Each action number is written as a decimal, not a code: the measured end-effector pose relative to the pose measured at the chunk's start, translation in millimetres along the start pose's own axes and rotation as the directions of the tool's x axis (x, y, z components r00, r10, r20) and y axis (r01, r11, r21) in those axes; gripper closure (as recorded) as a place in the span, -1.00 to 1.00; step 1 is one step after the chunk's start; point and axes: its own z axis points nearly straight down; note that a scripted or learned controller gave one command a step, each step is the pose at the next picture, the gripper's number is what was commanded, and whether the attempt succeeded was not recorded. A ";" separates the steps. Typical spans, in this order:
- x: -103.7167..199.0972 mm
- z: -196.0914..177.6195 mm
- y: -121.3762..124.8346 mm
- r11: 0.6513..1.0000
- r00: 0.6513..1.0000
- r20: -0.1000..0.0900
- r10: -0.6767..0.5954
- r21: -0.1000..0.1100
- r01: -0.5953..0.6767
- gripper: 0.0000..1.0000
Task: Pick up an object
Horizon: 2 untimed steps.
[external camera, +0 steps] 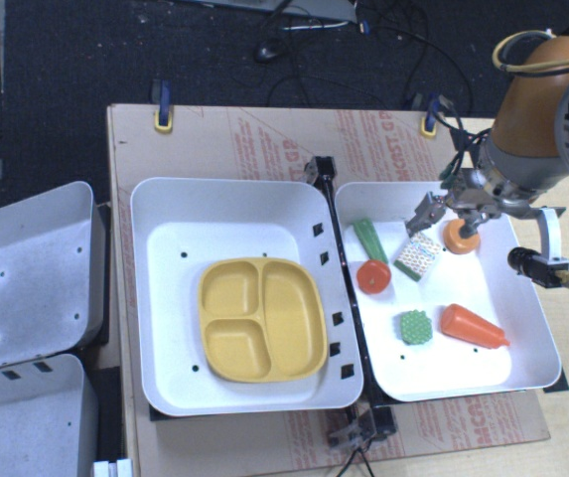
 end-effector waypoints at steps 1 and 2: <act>0.2 -6.9 3.0 1.000 1.000 0.002 -0.002 -0.012 0.002 -1.00; 4.1 56.9 1.7 1.000 1.000 0.001 -0.001 -0.006 0.001 -1.00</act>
